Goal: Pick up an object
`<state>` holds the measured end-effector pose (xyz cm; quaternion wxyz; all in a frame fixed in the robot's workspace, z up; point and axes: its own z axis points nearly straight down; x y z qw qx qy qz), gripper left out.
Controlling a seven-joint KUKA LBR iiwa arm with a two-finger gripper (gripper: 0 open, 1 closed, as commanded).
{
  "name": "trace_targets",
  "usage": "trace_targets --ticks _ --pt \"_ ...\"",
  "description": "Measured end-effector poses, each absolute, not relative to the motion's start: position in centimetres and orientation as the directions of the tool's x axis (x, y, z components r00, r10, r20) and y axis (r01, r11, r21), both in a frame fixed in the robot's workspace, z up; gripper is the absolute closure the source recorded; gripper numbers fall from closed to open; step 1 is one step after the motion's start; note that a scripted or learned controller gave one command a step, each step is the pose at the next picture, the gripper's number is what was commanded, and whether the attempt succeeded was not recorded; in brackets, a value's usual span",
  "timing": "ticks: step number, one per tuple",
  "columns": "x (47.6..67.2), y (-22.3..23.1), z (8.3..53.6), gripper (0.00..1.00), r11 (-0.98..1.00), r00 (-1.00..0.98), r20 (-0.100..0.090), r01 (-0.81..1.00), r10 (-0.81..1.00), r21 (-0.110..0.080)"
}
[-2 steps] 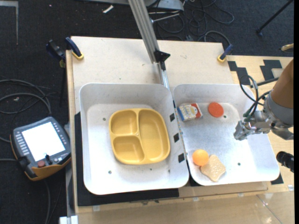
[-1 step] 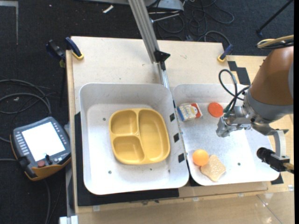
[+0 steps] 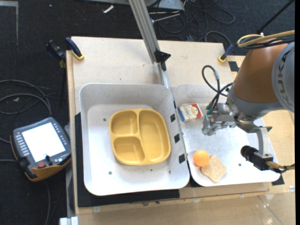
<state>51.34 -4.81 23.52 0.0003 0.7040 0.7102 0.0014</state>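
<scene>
The pincer (image 3: 209, 127) hangs over the right bin (image 3: 234, 179), just right of a small carton (image 3: 190, 111) lying by the bin's left wall. An orange ball (image 3: 201, 158) and a pale sponge-like piece (image 3: 214, 168) lie touching below it, nearer the front. Whether the pincer is open cannot be told; nothing is visibly gripped. The arm (image 3: 262, 81) hides the bin's right part.

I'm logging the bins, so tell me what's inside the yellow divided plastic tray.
The yellow divided plastic tray in the left white bin shows three compartments, all bare yellow plastic with nothing in them. The bin floor under the tray is covered, so anything beneath it cannot be seen.
</scene>
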Motion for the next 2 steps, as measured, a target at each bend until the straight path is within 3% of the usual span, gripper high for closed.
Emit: trace_targets --ticks 2 --pt "51.9 5.4 21.8 1.0 0.007 -0.007 0.001 1.0 1.0 -0.002"
